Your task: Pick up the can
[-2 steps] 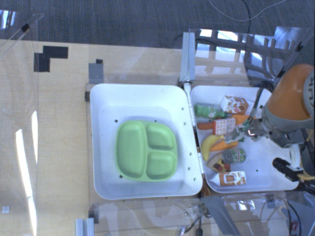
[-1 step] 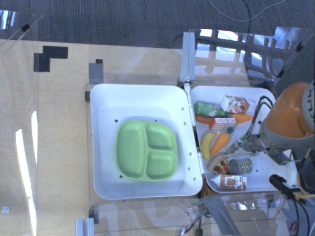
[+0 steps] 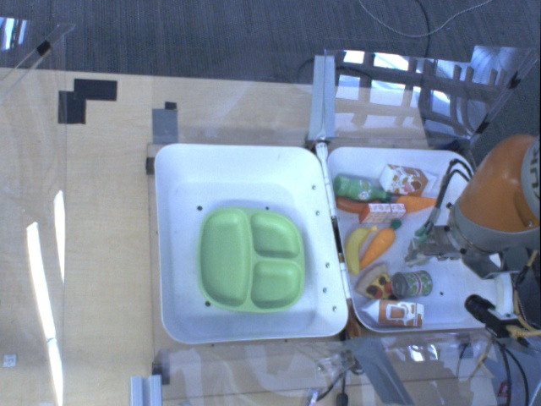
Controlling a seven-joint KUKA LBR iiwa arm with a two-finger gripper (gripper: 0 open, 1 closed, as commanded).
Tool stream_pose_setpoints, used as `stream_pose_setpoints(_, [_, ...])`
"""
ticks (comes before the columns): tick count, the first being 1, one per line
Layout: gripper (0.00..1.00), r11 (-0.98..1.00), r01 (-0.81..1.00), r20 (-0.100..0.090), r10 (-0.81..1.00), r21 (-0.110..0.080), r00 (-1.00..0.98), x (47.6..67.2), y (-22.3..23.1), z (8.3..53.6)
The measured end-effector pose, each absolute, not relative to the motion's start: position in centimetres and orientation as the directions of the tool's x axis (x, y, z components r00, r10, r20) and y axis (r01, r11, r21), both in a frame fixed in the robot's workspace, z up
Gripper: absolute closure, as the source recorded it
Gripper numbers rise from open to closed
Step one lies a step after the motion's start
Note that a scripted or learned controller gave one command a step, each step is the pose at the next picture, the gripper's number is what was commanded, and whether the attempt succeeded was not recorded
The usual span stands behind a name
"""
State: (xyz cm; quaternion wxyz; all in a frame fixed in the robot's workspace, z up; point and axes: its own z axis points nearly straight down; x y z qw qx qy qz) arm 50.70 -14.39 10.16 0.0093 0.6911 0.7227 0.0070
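Note:
The can (image 3: 412, 284) lies on its side in the right bin (image 3: 456, 304), near the front, with a green label and a metal end. My gripper (image 3: 425, 245) hangs just above and behind it, under the orange band of the arm (image 3: 500, 194). Nothing shows between the gripper and the can. Toy food lies to the left of the can: a pizza slice (image 3: 375, 281) touches it, and a small carton (image 3: 400, 314) lies in front of it.
The left bin (image 3: 173, 227) holds a green divided plate (image 3: 251, 259). In the right bin also lie a banana (image 3: 356, 245), carrots (image 3: 379, 244), a green bottle (image 3: 358, 188) and a juice box (image 3: 403, 178). A metal frame stands behind the bins.

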Motion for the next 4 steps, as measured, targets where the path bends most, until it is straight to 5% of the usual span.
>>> stream_pose_setpoints(1, [0.00,0.045,0.999,-0.004,0.999,0.023,-0.045,50.7,-14.4,10.2])
stream_pose_setpoints(2, [0.00,0.083,0.997,-0.002,0.997,0.006,-0.083,50.2,-17.6,14.0])
stream_pose_setpoints(3, [0.00,0.071,0.997,-0.003,0.997,0.013,-0.071,49.8,-13.4,8.9])
stream_pose_setpoints(4, [1.00,0.072,0.997,-0.004,0.997,0.021,-0.072,50.1,-13.3,10.1])
